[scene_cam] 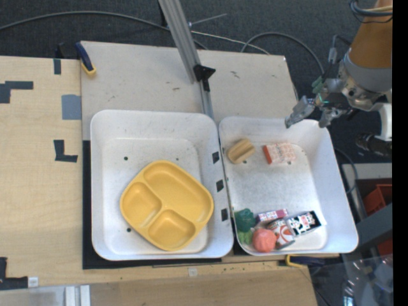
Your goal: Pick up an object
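In the right bin (331,171) lie a tan bread-like piece (241,150) and a pink-and-white packet (281,153) near the far side. At the near edge sit a green item (245,220), a red-orange round thing (264,240) and a black-and-white carton (294,224). My gripper (310,112) hovers over the bin's far right corner, up and to the right of the packet. Its two fingers stand apart with nothing between them.
The left bin (102,171) holds a yellow divided tray (167,204). A slanted metal pole (185,40) rises behind the bins. Cables run over the dark floor at the back. Wooden bench surface lies to the left.
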Motion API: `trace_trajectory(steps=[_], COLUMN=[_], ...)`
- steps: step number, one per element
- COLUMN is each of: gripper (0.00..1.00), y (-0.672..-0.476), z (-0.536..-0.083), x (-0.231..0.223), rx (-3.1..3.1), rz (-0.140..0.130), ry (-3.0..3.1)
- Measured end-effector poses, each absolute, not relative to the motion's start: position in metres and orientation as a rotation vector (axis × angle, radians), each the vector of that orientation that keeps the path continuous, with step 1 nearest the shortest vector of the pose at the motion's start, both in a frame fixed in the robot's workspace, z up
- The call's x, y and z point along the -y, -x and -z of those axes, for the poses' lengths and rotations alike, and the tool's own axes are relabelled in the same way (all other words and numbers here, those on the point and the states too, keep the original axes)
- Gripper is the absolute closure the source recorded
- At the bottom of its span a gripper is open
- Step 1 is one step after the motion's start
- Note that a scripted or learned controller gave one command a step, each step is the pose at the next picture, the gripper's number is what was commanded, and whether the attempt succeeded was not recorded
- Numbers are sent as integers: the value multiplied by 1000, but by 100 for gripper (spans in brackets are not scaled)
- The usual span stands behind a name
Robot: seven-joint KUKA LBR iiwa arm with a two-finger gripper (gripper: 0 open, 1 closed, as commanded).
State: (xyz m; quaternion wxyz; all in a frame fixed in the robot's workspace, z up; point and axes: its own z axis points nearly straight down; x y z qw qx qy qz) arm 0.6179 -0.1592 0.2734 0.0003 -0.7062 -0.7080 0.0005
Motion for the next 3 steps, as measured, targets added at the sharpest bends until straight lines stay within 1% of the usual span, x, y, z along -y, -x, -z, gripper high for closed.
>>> trace_trajectory(steps=[1,3], gripper=[0,0], y=[-618,-614], z=[-273,-186], x=[159,159], rx=[2224,2221], rz=[-2,-7], ry=[2218,2216])
